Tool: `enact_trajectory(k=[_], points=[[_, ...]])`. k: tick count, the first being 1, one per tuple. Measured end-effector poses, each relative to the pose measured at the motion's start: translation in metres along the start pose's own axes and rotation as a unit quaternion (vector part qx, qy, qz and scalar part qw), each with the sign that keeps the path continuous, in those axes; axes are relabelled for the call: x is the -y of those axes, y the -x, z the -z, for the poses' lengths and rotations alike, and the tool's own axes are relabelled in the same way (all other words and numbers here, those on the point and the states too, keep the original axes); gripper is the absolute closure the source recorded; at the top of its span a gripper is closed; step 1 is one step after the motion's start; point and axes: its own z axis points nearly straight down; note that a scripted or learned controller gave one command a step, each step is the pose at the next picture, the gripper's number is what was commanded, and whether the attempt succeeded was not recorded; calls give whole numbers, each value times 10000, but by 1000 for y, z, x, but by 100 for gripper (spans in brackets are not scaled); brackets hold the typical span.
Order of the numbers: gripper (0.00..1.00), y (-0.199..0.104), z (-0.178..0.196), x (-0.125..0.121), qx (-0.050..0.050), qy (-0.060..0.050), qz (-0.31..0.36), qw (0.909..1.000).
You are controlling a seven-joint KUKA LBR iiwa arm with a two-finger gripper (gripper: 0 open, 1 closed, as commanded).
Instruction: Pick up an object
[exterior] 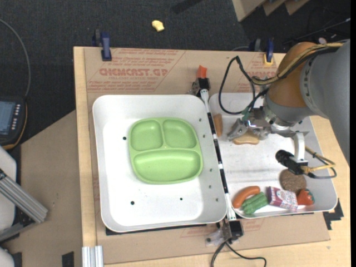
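Gripper (243, 128): low in the right bin (247, 163), directly over a tan bread piece (246, 140); finger state cannot be told. Nothing visibly lifted; pick judged not yet done.

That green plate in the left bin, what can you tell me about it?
The green plate is a pale green, rounded-rectangle tray that looks like plastic, split by raised ridges into three compartments: two small ones at the far side, one long one at the near side. It lies flat on the floor of the left bin, near its middle, with nothing in it.
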Motion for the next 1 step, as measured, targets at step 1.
enact_trajectory(k=[1], points=[[100,0,13,-2,9,44,1,10000]])
